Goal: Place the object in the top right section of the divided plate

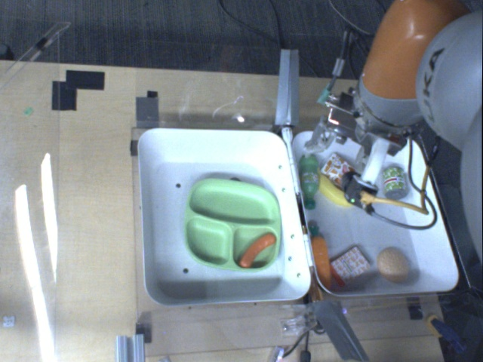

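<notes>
1. The shallow white left bin [151, 225] on the worktop holds the green moulded plastic divided plate [226, 198], which sits turned at an angle. Because of this, "top right section" is open to misreading, and a drop could land on a ridge or in the wrong compartment.
2. An orange-red sausage [256, 250] already lies in the plate's lower right compartment. An object released low would likely land on it or roll against it.
3. A green plastic bottle [309, 173] lies along the right bin's left wall, with an orange carrot [322, 259] further down that wall. Either could be knocked during a lift across the divide.
4. The hand [336, 134] hangs over the upper left of the shallow white right bin [430, 277]. Whether it is wide, narrow or holding anything cannot be told.
5. The object to be placed is judged to be still in the right bin, among the crowded things just below the hand: the bottle, a colourful printed packet [334, 166] and a yellow banana [334, 192]. They touch or nearly touch, so a grasp could catch two things or slip off.
6. A green-and-white round cup [394, 179] and a tan bread roll [392, 263] lie well clear, so the risk there is low.
</notes>
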Action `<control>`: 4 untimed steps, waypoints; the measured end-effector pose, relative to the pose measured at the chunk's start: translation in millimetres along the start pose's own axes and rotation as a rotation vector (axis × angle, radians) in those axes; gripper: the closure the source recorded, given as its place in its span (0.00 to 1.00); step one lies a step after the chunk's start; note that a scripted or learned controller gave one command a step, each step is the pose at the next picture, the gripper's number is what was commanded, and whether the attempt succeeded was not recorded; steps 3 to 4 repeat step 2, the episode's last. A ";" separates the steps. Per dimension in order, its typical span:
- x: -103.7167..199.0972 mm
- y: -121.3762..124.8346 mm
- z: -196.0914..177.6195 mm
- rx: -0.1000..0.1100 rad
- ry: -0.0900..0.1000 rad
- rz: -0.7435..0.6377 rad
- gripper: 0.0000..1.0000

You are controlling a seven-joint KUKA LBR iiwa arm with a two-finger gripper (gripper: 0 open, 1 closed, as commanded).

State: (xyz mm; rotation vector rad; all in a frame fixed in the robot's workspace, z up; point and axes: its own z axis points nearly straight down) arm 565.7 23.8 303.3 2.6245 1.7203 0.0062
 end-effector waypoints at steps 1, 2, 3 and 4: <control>-72.5 60.0 68.9 0.003 -0.001 -0.096 0.00; -72.0 59.9 68.8 0.002 -0.001 -0.098 0.00; -72.0 59.9 68.8 0.002 -0.001 -0.098 0.00; -72.0 59.9 68.8 0.002 -0.001 -0.098 0.00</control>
